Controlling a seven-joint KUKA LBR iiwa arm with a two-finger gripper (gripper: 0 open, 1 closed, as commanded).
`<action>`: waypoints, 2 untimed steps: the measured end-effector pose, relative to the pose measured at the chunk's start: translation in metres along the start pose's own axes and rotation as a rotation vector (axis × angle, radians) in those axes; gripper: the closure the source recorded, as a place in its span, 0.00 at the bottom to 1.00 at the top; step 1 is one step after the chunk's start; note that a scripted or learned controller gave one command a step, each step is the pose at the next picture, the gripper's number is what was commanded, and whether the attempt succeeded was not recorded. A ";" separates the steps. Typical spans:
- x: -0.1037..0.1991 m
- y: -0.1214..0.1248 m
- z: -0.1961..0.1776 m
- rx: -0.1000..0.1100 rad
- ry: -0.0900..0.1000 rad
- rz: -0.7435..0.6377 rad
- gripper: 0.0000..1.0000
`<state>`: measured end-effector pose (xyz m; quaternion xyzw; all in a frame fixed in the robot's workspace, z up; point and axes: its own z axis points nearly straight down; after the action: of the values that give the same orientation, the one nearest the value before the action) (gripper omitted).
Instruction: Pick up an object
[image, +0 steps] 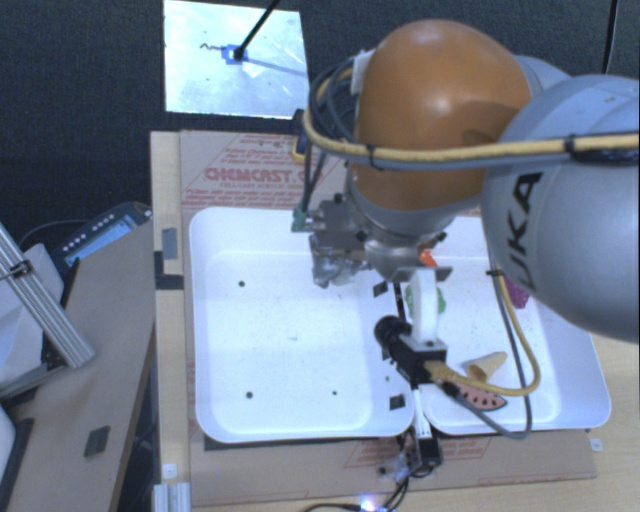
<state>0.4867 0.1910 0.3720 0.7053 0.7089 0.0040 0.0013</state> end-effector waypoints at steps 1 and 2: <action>0.035 -0.001 0.054 0.010 -0.004 -0.002 1.00; 0.029 0.000 0.059 0.007 -0.004 0.004 1.00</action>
<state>0.4866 0.2202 0.3129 0.7065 0.7077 0.0003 0.0000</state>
